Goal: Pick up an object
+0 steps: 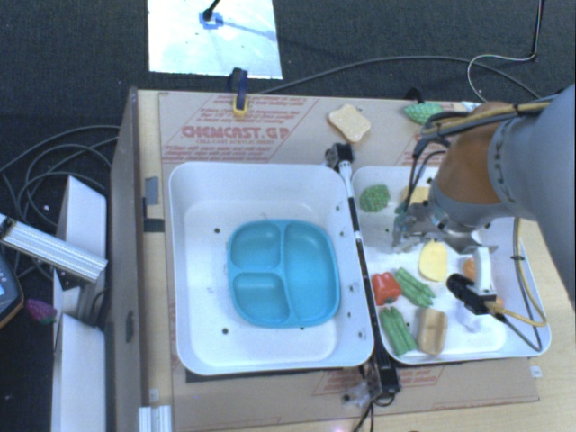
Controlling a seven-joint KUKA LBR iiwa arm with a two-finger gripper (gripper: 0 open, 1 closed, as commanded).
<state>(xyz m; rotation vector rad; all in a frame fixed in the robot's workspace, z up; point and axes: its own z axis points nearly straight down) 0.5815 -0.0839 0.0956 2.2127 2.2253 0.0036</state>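
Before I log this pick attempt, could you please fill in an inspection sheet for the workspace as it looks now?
Surface: bench with printed cardboard, bearing two white bins.
Job's things: right bin holds toy foods: green broccoli, red piece, yellow piece, green pods, bread slice.
Clutter: blue divided plate in left bin; toast on the cardboard.
Grippers: gripper low over the right bin, nothing seen held.
Cables: yellow cable across the right bin; black cables on the floor.
Surroundings: dark carpet, pale sheet.
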